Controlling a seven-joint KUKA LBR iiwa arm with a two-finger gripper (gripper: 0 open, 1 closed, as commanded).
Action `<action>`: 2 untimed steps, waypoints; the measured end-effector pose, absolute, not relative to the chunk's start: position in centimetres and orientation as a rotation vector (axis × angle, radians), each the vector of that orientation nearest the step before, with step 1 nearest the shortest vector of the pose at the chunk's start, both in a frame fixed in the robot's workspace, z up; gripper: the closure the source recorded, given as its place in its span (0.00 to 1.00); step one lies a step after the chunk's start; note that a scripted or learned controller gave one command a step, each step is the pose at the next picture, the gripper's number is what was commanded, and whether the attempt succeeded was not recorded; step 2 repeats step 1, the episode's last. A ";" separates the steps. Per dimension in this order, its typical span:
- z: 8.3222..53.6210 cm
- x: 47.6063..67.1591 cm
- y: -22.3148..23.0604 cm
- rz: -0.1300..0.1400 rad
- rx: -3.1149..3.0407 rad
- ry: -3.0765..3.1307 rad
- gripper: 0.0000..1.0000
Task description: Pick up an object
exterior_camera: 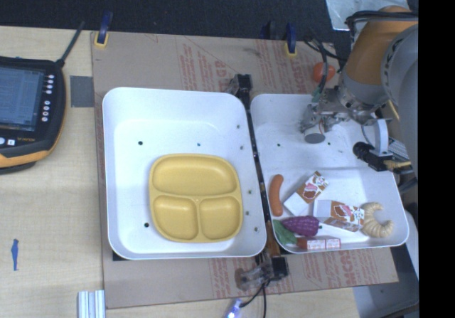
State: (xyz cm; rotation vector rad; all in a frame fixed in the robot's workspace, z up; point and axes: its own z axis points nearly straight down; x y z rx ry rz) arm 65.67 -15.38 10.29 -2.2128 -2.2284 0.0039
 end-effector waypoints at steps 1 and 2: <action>19.3 65.7 -7.6 0.000 -2.215 -2.226 1.00; 19.3 65.7 -7.6 0.000 -2.215 -2.226 1.00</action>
